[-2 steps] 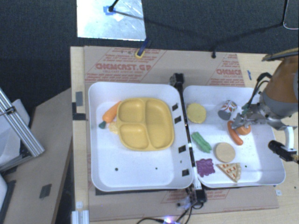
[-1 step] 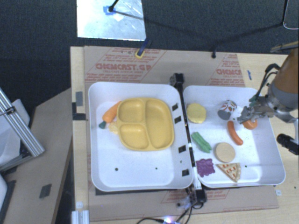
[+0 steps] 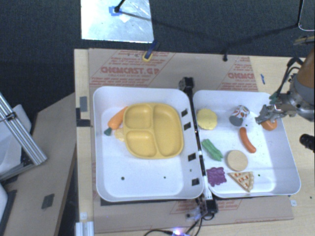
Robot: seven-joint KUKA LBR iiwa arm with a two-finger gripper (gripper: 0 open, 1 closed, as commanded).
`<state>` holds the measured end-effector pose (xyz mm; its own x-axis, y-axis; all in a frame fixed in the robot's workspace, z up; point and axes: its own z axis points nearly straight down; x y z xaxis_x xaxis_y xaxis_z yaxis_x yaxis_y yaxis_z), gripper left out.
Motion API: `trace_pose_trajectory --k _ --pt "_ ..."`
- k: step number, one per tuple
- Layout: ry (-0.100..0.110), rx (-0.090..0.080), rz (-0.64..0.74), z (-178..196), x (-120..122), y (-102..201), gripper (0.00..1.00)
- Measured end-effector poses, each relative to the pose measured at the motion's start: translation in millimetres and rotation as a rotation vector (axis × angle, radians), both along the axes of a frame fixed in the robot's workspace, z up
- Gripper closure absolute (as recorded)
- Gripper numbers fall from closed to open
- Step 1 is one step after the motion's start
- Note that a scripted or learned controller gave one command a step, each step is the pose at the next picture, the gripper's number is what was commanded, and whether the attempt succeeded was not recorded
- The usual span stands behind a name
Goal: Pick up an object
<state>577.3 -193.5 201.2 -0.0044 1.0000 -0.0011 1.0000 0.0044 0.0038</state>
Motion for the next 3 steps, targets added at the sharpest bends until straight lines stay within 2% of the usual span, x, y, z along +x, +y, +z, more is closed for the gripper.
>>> trace_pose_trajectory --k 1,2,3 --pt "-0.002 0.000 0.001 25 1 0 1.00" --pt "0.002 0.002 0.004 22 4 51 1.00" --pt "0.001 0.004 0.007 25 18 114 1.00"
